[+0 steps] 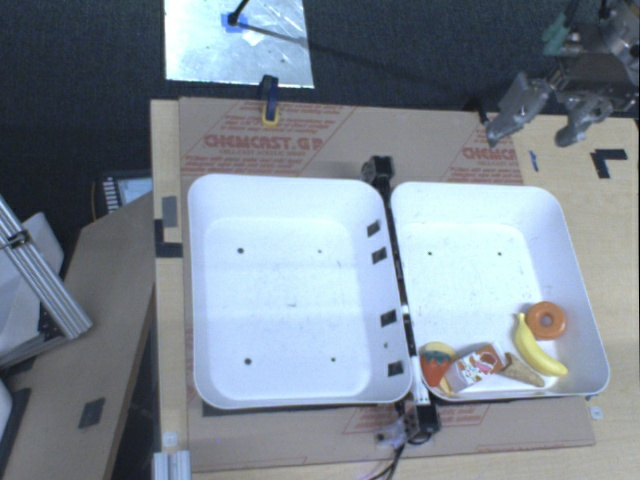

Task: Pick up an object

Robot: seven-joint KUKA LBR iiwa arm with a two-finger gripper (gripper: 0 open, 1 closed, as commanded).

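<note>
Grey metal gripper [540, 120] with dark cabling

Two pale grey, blocky fingers [510, 110] spring from a darker grey, boxy metal body. A small teal-green fitting sits on its upper left side, and thin dark cables run up from the top of it.

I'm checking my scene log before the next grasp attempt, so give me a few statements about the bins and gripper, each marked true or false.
1. The banana lies in the right bin. True.
2. The gripper is down inside the left bin. False: it is above the bench beyond the right bin's far corner, over neither bin.
3. The orange ring sits beside the banana. True.
4. The things are spread across both bins. False: they cluster in the right bin's near corner.
5. The gripper holds the banana. False: nothing is between its fingers; the banana lies in the bin.
</note>
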